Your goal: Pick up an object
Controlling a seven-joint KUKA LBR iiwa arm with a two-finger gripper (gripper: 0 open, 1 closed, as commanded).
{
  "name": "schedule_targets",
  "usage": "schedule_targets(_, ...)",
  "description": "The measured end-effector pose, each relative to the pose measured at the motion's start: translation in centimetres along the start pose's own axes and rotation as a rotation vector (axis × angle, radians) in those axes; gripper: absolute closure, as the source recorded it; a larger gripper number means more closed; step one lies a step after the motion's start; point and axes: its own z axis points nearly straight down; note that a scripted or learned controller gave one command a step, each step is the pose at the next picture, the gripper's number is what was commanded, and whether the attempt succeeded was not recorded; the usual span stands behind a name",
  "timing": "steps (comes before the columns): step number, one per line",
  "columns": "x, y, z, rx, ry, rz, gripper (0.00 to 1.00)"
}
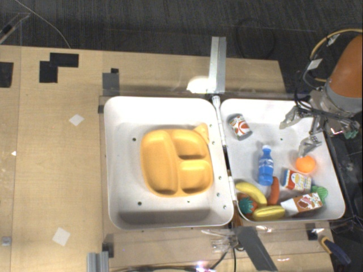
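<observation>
The arm (343,78) is grey, with a rounded orange band above the wrist. Thin black and pale cables loop around its upper part. Two slim, pale metallic fingers (309,145) branch from the wrist.

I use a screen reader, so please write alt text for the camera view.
The pincer, fingers spread, hovers over the right bin above an orange ball, a blue bottle, a can, bananas and cartons. The left bin holds a yellow divided tray.
</observation>
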Motion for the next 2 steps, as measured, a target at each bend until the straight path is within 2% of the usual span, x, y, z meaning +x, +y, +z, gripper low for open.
schedule_targets(1, -5.2, -1.7, -4.6, 0.009, -0.011, -0.307, 0.00)
schedule_targets(2, -5.1, -1.6, 3.7, 0.003, -0.005, 0.168, 0.00)
